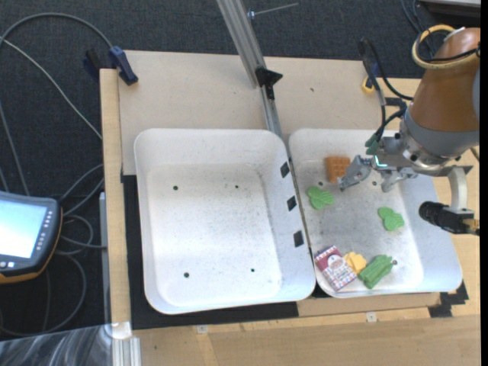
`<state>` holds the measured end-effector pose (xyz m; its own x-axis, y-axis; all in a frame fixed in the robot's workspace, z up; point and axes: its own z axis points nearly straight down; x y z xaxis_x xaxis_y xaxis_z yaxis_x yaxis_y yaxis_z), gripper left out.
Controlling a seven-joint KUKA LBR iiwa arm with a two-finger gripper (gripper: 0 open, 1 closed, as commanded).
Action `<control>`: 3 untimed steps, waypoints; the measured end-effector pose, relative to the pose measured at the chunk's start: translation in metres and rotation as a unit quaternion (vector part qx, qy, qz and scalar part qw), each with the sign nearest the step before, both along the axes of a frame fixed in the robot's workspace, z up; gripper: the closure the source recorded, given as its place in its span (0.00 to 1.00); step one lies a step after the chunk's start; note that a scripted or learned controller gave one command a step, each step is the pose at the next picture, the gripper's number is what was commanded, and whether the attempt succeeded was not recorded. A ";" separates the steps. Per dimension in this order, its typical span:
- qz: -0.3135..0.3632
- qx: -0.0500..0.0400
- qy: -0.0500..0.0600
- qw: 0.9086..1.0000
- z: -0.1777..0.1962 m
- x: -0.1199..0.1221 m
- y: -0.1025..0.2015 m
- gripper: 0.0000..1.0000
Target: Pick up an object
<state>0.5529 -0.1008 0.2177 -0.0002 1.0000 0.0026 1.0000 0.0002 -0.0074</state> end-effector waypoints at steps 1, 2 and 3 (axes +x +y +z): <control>0.000 -0.001 -0.003 1.000 0.003 0.001 0.000 0.00; 0.000 0.000 0.000 1.000 -0.046 0.004 0.009 0.00; 0.000 0.000 0.001 1.000 -0.097 -0.001 0.019 0.00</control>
<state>0.5522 -0.0813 0.1203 0.0005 1.0000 0.0029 1.0000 -0.0005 -0.0087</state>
